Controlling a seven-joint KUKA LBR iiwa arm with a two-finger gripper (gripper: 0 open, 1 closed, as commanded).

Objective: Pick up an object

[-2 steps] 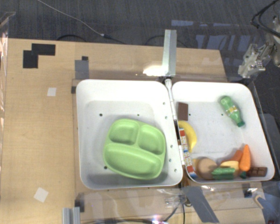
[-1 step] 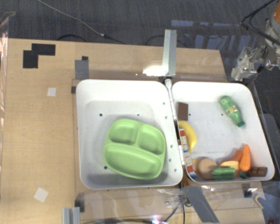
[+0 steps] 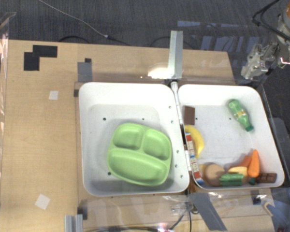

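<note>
My gripper (image 3: 257, 62) hangs at the upper right, above the bench just beyond the far right corner of the right bin (image 3: 217, 98). Its fingers point down and left with nothing between them. In the right bin lie a green bottle (image 3: 240, 114) near the far right, a yellow banana (image 3: 195, 139) and a brown block (image 3: 189, 114) along the left wall. A carrot (image 3: 253, 163), a green piece (image 3: 231, 179), a round tan item (image 3: 212, 173) and a dark bar (image 3: 268, 178) cluster at the near edge.
The left bin (image 3: 94, 129) holds a green divided plate (image 3: 139, 153). A metal post (image 3: 176, 54) stands behind the wall that joins the two bins. Wooden bench surface stretches to the left, with black markers at the far left.
</note>
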